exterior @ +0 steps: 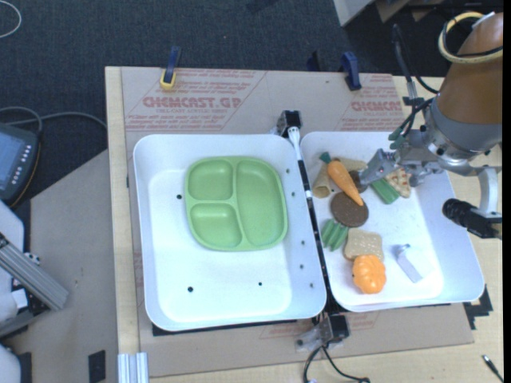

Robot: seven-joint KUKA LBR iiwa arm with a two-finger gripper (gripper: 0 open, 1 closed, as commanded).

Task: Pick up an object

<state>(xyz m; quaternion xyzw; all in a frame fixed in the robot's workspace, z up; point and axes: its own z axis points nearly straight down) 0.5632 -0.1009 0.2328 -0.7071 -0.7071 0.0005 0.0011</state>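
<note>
Left of centre on the tabletop (120, 214), a white bin (152, 238) holds a green divided plate (237, 203). Right of the bins' shared edge, the second bin (455, 262) carries a heap of toy food: a carrot (345, 180) lying aslant over a brown disc (349, 210), green pods (333, 233), a slice of bread (363, 243), an orange pumpkin (369, 273) and a small grey piece (407, 263). Toward the upper right of the frame, the pincer (382, 170) sits low just beside the carrot's upper end; whether it is parted or grips anything cannot be told. Behind it rises the arm (471, 78).
</note>
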